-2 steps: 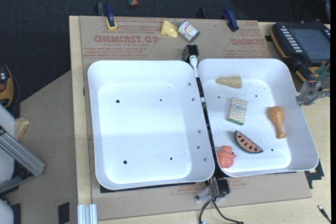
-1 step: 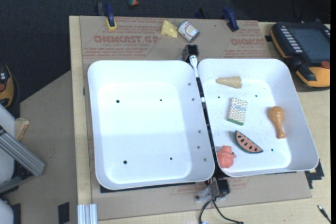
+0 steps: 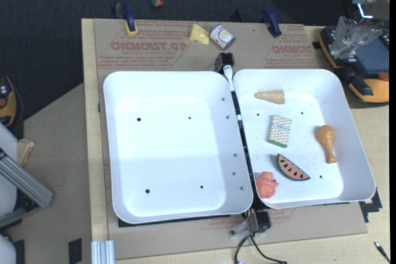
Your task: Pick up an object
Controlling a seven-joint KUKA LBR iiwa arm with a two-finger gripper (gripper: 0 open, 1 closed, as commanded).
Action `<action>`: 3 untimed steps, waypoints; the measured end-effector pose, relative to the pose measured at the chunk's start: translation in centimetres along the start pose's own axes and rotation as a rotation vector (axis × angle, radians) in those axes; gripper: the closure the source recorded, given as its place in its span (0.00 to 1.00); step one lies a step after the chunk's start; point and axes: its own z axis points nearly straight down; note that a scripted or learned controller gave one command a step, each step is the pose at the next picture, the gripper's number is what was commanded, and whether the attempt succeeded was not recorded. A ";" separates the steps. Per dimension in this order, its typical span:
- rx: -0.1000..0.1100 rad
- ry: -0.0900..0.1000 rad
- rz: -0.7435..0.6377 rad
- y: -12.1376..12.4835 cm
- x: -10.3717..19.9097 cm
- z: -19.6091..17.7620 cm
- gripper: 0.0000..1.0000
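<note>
Right bin (image 3: 346, 102) contains five items: a cone (image 3: 270, 96) near the back, a patterned box (image 3: 279, 130) at centre, a drumstick (image 3: 327, 142) to its right, a watermelon slice (image 3: 292, 169) and a pink piece (image 3: 265, 184) near the front. Left bin (image 3: 124, 89) adjoins it. A yellow wedge (image 3: 199, 34) and a small carton (image 3: 221, 36) lie on the counter (image 3: 154, 46) behind both bins. Tool state: cannot tell.

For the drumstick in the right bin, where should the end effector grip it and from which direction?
Probably best to grip the drumstick across its narrow shaft, just below the rounded upper end, coming straight down. It lies flat, lengthwise near the right bin wall, so the fingers should close across its width, left to right.
</note>
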 end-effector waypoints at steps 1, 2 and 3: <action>0.007 0.000 0.003 -7.2 4.3 8.8 1.00; 0.003 0.000 -0.004 -6.8 14.3 14.3 1.00; -0.012 -0.003 0.013 -6.7 7.3 10.9 1.00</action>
